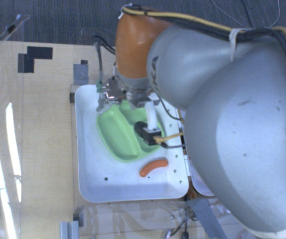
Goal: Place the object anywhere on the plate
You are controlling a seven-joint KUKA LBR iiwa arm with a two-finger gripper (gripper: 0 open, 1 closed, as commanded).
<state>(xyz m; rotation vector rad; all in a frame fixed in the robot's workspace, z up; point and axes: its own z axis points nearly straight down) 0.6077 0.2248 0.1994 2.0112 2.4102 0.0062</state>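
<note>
You see the gripper (107,97) above the green plate's (117,136) upper end; the orange sausage (153,167) lies just beside its lower end, in the white bin (90,183).

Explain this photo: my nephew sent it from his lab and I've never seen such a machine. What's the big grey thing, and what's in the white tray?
The grey shape with the orange band is a robot arm, seen from one camera fixed above the bench, looking down at a slant. Its gripper hangs over the top end of a green plate, which lies in a white bin. An orange object lies in the bin beside the plate, apart from the gripper, not held.
</note>
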